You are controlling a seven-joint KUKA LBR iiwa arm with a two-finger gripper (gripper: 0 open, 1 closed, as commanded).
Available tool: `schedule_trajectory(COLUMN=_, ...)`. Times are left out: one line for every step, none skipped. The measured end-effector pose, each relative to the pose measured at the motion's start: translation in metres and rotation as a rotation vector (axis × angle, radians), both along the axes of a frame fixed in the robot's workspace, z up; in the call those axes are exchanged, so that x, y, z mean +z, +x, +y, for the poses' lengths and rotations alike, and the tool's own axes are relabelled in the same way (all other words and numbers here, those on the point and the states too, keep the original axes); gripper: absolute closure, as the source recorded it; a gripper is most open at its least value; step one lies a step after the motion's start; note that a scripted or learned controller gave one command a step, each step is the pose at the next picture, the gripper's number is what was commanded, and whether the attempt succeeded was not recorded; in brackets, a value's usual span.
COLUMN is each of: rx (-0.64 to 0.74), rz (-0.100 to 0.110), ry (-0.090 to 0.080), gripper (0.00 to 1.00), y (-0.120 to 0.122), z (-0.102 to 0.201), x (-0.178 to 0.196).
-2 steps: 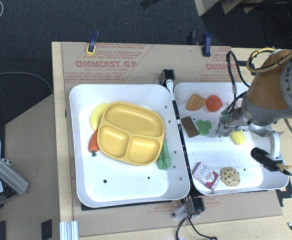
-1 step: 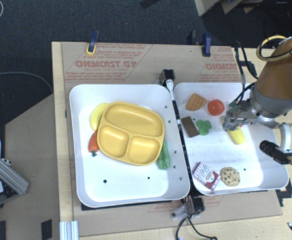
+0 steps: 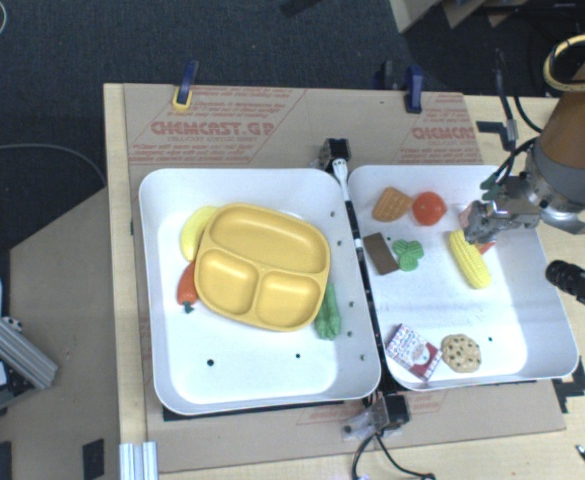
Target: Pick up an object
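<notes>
While the gripper (image 3: 480, 223) is poised over the corn cob (image 3: 470, 257) at frame right, nothing is lifted; finger state cannot be told.

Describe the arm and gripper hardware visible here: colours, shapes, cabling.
The arm is a rounded grey body with an orange band above the wrist. The gripper is a compact grey metal assembly with small red accents. Thin black cables run alongside its wrist.

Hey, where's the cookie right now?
The cookie lies in the right bin, near its front edge, just right of the red and white packet and below the corn cob.
</notes>
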State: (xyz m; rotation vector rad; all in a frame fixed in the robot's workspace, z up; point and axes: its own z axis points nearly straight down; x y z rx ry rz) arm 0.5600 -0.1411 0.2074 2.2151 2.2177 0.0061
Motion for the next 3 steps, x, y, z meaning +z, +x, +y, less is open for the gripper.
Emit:
schedule_trajectory(rx=0.000, rz=0.003, ry=0.001, gripper=1.00, y=0.001, z=0.000, x=0.019)
schedule_trajectory(rx=0.005, rz=0.003, ry=0.003, gripper=1.00, y=0.045, z=0.046, x=0.019)
schedule_trajectory(rx=0.005, rz=0.004, ry=0.003, gripper=1.00, y=0.080, z=0.087, x=0.009)
